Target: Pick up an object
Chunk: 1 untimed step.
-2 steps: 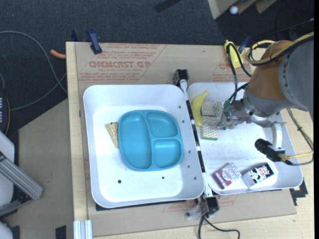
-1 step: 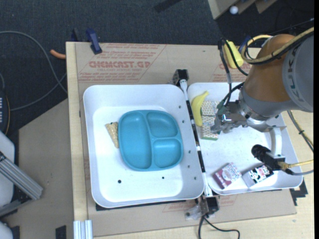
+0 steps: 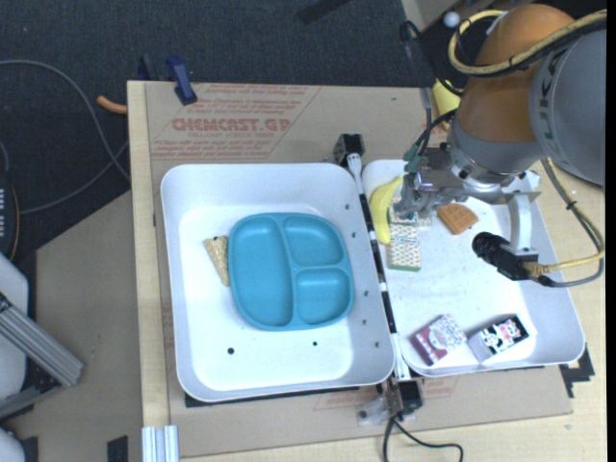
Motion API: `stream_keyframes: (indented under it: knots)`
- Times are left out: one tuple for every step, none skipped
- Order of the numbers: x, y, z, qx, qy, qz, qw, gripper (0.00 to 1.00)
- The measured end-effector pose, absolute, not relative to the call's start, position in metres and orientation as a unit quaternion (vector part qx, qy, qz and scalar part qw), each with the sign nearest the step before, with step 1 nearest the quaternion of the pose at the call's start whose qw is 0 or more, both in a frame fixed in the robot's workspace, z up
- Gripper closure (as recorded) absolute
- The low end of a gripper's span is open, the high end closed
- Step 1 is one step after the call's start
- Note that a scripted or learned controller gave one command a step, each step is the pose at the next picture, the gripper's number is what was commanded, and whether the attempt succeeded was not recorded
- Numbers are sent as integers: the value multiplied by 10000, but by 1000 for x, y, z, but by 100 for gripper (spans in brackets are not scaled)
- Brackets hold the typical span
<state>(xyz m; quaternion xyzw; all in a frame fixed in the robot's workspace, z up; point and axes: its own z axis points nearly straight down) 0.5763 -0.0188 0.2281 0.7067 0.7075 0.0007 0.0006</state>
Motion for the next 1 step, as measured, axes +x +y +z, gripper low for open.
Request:
stream_keyframes:
  knots:
    - [592, -84, 184, 7077, 7065, -16, -7, 100]
